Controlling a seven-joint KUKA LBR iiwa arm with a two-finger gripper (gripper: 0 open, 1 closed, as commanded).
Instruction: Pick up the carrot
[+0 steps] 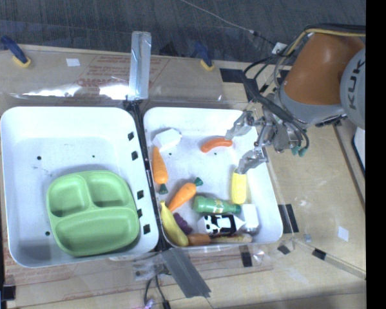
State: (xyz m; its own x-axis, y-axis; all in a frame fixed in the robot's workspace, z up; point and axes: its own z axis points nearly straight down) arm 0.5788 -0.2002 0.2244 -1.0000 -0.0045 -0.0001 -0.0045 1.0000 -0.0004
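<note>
1. A green plate [89,211] is seen in the left bin [25,127].
2. The carrot [182,196], mid right bin [199,118], is judged light, stiff, smooth; its thick middle should be gripped.
3. The gripper [245,147] is held apart, empty, by the right wall.

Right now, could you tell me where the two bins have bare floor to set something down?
Left bin: bare along the back, above the green plate. Right bin: a small patch between the orange sausage and the carrot; its front is crowded.
</note>
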